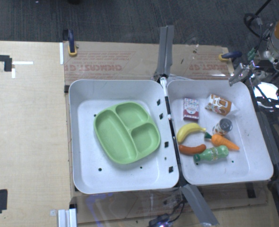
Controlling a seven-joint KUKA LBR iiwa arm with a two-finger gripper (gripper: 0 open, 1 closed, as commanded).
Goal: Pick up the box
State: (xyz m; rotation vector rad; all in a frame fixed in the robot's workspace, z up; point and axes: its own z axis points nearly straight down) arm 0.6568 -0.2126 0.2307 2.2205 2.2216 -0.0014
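The arm [277,41] runs off the right edge up top, so just its wrist end and a tangle of cables show, and the gripper [239,73] beside the right bin's far corner is too small and cluttered to read. Print on the red box [191,109] is too fine to make out, same for the orange packet [218,104]. The worktop [26,126] is cut off at the left edge.

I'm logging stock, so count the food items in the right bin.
7: red-white box, orange packet, small can, yellow banana, orange carrot, red sausage, green bottle. None seem hidden.
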